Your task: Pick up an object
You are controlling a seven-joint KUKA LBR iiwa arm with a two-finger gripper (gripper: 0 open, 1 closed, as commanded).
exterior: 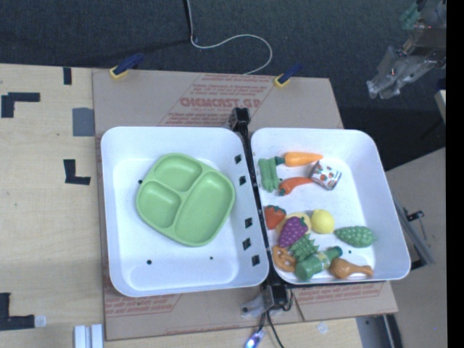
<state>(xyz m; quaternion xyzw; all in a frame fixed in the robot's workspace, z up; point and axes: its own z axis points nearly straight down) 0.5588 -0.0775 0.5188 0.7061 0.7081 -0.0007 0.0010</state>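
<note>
Two shallow white plastic bins are seen side by side on a cardboard-covered bench, joined along a clipped central seam that serves here as the landmark. In the left bin (123, 267), just left of the seam, a pale green divided plate (185, 199) of smooth moulded plastic is laid flat, its three compartments bare. The right bin (377, 194) is stocked with small toy foods, which are judged to be light, rigid, hollow plastic with glossy, slippery skins.

Close to the seam's lower half, a bunch of purple grapes (291, 232) is nested among a red tomato-like piece (274, 216) and a green leafy toy. Farther right of the seam, a knobbly green vegetable (354, 235) is set apart, and its textured sides would likely be gripped across the narrow width. A round yellow lemon (322, 222) could roll from a pinch. An orange carrot (301, 159) and a small printed can (325, 175) are lying right of the seam's upper half.

Well above and right of the seam, outside the bins, the gripper (395, 75) is hung over dark floor; it is blurred, so whether the fingers are spread or closed cannot be told.
</note>
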